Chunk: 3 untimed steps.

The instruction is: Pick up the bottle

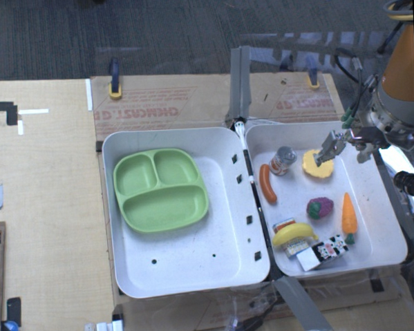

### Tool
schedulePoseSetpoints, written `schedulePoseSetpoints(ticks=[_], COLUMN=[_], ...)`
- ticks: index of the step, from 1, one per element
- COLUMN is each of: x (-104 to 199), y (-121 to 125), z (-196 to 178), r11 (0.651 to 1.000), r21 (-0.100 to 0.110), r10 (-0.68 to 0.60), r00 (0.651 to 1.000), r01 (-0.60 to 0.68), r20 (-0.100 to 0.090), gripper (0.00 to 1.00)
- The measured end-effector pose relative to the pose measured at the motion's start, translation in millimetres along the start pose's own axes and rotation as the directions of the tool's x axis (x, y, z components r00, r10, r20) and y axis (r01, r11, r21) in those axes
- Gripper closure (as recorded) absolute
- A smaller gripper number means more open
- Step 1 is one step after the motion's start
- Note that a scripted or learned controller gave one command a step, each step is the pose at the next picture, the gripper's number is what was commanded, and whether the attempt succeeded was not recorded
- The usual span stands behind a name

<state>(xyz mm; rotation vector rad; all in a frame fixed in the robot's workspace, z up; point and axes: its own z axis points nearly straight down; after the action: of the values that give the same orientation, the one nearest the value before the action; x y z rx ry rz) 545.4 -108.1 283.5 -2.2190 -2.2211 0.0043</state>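
The bottle (283,160), small with a silvery top and a red label, lies in the upper left part of the right bin (378,253), next to a red sausage (266,183). My gripper (326,154) hangs at the upper right of that bin, just over a yellow round item (318,167). It is to the right of the bottle and apart from it. Nothing shows in the gripper.
The right bin also holds a purple grape bunch (320,208), a carrot (349,214), a banana (293,233) and a black-and-white box (323,251). A green divided plate (160,189) lies in the left bin (185,273). A raised divider (248,187) separates the bins.
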Motion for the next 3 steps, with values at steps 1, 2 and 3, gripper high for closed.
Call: schedulePoseSetpoints(ticks=[1,2,3], x=[-22.8,-18.6,-32.5], y=[-38.5,6.6,-61.7], z=[165.8,192.4,192.9], r11=[0.999,0.995,0.990], r21=[0.001,-0.002,-0.001], r10=[0.044,-0.095,-0.139], r00=[0.999,0.995,0.990], r01=[-0.044,0.095,0.139], r20=[-0.001,0.000,-0.001], gripper=[0.00,0.00,0.00])
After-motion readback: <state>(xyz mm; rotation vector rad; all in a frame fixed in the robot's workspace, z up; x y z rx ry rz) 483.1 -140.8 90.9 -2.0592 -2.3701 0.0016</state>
